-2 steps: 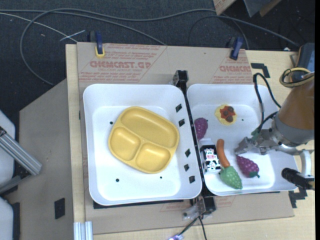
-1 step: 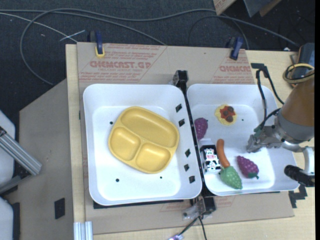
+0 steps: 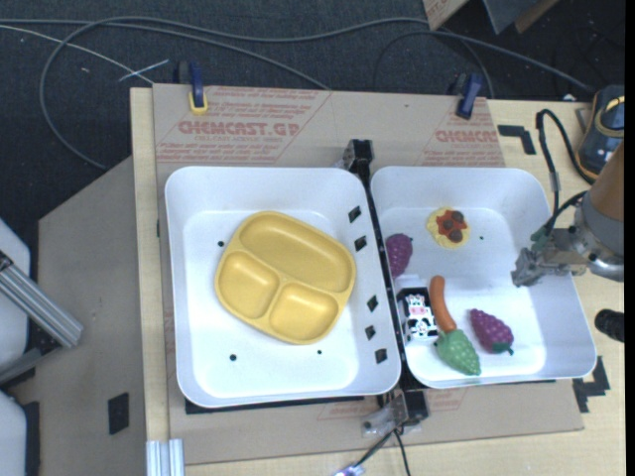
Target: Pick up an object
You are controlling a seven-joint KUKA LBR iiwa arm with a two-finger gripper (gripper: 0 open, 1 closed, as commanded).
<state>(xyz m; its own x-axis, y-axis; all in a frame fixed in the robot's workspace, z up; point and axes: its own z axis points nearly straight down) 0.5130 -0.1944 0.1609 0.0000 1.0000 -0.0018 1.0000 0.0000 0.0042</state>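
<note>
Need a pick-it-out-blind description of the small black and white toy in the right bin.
Start at the right bin, the one that holds small toy foods, not the yellow divided plate. Go to its left wall near the front corner. The black and white toy lies there, boxy and cow-patterned, beside the orange carrot and above the green toy; nothing else there is black and white.

Bright, even overhead light makes the white bins [image 3: 189, 266] glare slightly; shadows are soft, focus mildly grainy throughout.

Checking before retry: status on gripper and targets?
Gripper at right bin's right edge, nothing held. Purple grapes nearest, untouched. Nothing blocking.
</note>
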